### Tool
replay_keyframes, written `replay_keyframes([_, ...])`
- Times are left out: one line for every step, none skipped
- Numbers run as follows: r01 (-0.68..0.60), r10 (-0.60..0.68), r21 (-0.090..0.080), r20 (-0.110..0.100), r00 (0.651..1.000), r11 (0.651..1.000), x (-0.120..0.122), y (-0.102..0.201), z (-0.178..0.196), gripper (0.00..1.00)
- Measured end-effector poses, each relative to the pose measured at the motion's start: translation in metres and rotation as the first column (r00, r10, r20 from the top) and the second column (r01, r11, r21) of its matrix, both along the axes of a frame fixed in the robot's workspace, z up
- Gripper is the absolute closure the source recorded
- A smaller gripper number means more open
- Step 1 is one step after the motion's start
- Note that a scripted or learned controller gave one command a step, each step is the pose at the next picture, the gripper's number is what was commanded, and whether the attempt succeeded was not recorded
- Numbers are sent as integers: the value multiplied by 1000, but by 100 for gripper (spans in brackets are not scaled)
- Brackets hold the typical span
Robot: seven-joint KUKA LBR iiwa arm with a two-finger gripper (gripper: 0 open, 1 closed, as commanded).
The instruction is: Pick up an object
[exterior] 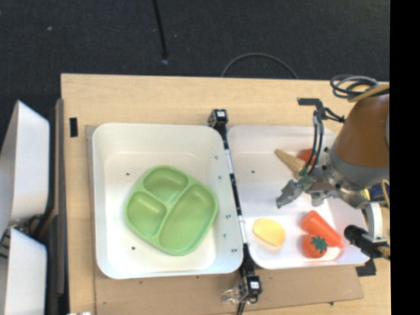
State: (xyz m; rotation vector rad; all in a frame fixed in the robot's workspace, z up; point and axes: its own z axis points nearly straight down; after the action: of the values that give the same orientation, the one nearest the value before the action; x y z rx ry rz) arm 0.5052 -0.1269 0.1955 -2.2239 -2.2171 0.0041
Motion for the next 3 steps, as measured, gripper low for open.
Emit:
replay_keyframes([-1,1,0,0,1000,1000,-3,-3,-43,0])
replay_keyframes([3,-3,1,6,1000,1000,-1,-3,-30,100])
replay_keyframes([-6,6,-1,12,1000,1000,0,-2,35,100])
